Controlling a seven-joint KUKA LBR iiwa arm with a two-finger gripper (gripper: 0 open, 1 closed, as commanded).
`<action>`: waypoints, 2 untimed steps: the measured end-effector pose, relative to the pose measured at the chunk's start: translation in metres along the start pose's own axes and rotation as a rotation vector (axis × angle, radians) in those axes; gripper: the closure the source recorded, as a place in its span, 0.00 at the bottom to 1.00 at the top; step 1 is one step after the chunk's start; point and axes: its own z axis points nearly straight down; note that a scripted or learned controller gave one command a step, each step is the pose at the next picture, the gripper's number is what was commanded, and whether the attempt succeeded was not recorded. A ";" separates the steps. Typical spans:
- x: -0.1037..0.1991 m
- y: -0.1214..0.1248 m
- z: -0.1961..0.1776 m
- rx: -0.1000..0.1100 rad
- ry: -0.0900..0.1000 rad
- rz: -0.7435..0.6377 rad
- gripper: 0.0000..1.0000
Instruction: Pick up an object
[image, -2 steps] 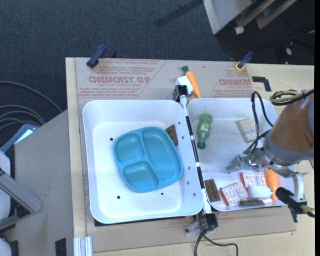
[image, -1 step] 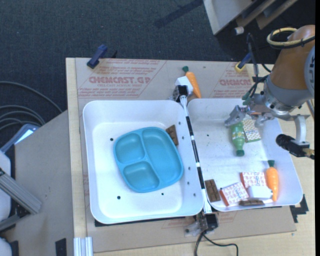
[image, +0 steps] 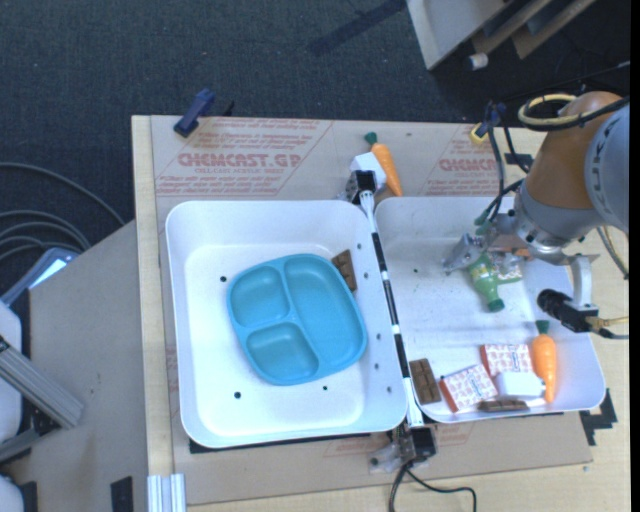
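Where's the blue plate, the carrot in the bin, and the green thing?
blue plate (image: 296, 318): camera view, on its middle divider.
carrot (image: 544, 362): camera view, on its orange body.
green thing (image: 489, 283): camera view, on its middle.

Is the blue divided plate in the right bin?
No, the blue divided plate lies in the left bin, beside the right bin.

You look down from one fixed camera above the bench, tilted at a slant, far enough back to take in both white bins. The arm enters from your right.
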 end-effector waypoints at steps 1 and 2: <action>0.002 -0.003 0.022 -0.007 -0.002 -0.001 0.00; 0.003 -0.003 0.014 -0.005 -0.002 -0.001 1.00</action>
